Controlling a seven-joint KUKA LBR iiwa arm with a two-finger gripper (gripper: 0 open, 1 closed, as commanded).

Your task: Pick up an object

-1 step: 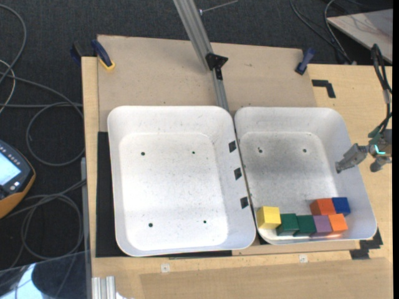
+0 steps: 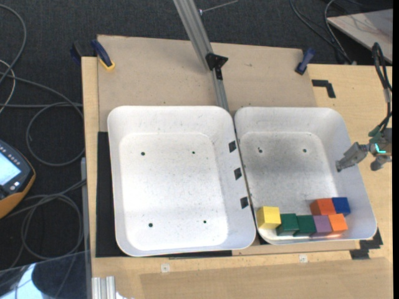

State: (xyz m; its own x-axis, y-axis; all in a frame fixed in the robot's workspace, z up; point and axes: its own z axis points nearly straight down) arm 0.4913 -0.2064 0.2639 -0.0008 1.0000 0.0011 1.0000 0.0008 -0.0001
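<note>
My gripper (image 2: 365, 156): at the right rim of the right bin (image 2: 349, 142), two grey fingers spread apart, nothing between them, no contact with any block.

Right bin, contents: seven blocks clustered along the near wall, well apart from my gripper.
- yellow block (image 2: 269, 216), leftmost.
- dark green block (image 2: 287, 223), just beside the yellow.
- green block (image 2: 306, 225), next along.
- purple block (image 2: 322, 224), touching the green.
- orange block (image 2: 337, 222), at the row's right end.
- red block (image 2: 323, 206), behind the purple.
- blue block (image 2: 340, 205), beside the red.

Left bin (image 2: 118, 142): bare speckled floor.
</note>
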